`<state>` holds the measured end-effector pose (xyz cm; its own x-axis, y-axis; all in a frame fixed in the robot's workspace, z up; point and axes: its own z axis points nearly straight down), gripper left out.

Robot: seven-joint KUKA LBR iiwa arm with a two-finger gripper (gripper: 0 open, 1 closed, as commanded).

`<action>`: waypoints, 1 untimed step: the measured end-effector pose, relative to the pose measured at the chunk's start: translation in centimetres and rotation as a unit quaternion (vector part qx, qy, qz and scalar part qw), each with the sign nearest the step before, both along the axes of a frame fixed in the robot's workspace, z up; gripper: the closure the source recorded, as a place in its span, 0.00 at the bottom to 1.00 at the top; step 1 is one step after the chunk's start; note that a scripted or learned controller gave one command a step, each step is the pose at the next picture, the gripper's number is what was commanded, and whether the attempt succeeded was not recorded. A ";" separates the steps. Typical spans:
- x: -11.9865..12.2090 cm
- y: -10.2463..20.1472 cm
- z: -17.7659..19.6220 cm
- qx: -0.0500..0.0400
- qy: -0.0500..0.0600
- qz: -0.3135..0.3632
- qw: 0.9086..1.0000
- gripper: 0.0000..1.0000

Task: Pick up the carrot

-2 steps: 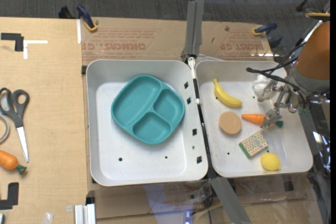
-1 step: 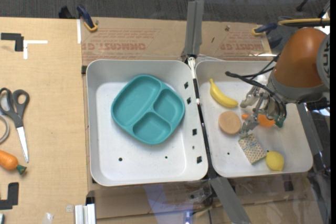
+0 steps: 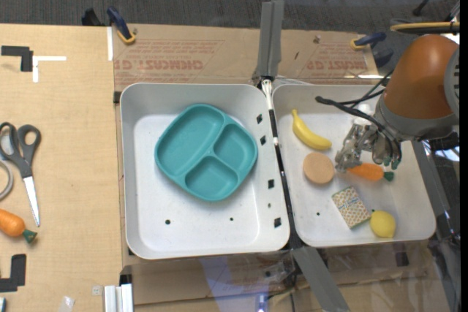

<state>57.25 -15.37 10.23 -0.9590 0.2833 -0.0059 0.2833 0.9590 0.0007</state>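
— Carrot (image 3: 368, 172)'s in the right bin (image 3: 420, 226), lemon (image 3: 383, 223) and sponge (image 3: 351, 206) on the near side. The gripper (image 3: 358, 150) touches its left end; whether it's clenched, I can't tell.

— It might roll away toward the right wall. Farther back the cookie (image 3: 318, 168) and banana (image 3: 310, 131) crowd the left.

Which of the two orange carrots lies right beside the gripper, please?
The orange carrot in the right white bin, beside the gripper; the other carrot lies on the wooden bench.
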 end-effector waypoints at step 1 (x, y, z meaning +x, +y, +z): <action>-4.3 -5.5 -1.0 0.000 0.002 -0.013 1.000 1.00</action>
